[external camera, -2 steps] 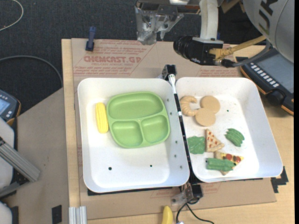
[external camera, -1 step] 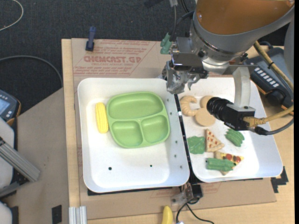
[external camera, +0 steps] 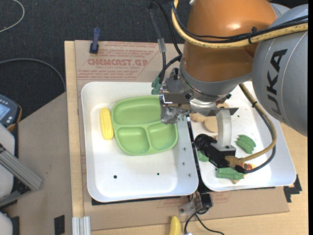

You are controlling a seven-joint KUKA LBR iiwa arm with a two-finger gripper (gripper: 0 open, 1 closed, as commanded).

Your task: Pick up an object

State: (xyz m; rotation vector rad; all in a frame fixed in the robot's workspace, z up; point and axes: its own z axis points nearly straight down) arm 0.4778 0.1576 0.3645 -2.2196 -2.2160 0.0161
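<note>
The hand (external camera: 169,112) hangs over the three o'clock rim of the pale-green plastic sectioned plate (external camera: 142,126) in the left white bin (external camera: 98,175); its opening I cannot tell. Best descend squarely astride that rim, avoiding the yellow toy corn cob (external camera: 106,123) at nine o'clock.

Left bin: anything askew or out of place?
Mostly fine. The green divided plate sits rotated against the left bin's edges, with the corn cob lying beside it. No spills or visible damage.
</note>
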